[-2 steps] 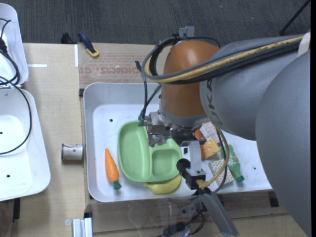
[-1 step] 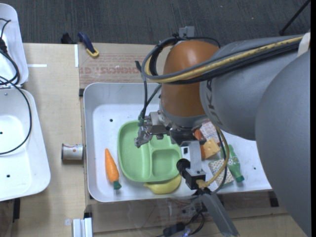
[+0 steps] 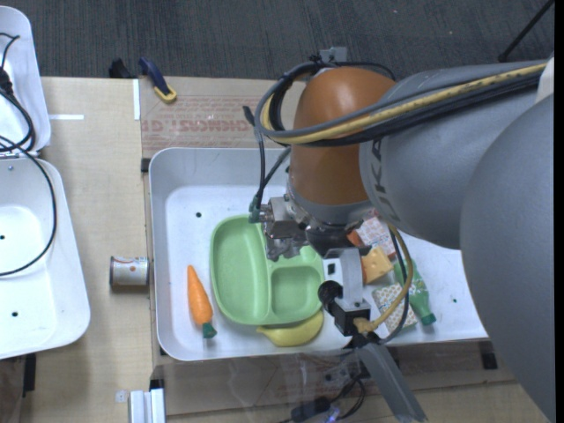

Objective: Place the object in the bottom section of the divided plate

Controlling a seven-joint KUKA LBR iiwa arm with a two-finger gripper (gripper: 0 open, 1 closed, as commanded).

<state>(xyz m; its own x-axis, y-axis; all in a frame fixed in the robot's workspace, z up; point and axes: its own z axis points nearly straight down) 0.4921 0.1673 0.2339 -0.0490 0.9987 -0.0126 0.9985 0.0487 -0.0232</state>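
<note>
Grey arm (image 3: 476,148) bulks over the right of the view. Its orange band (image 3: 339,130) hangs above the right-hand bin (image 3: 176,236) and hides much of the bin's middle and right. Below the band the gripper (image 3: 284,234) sits over the upper right part of the green divided plate (image 3: 242,271). Its working end is buried under the wrist, so I cannot tell whether it is wide, narrow or holding anything. The plate lies in the bin's lower middle, with a long section at left and a smaller one at lower right in plain sight; the upper right section is mostly covered. An orange carrot (image 3: 199,298) lies just left of the plate, and a yellow banana (image 3: 291,331) rests against its lower rim. Right of the plate, partly hidden, are what look like snack packets (image 3: 377,245) and a green bottle (image 3: 421,307).
</note>
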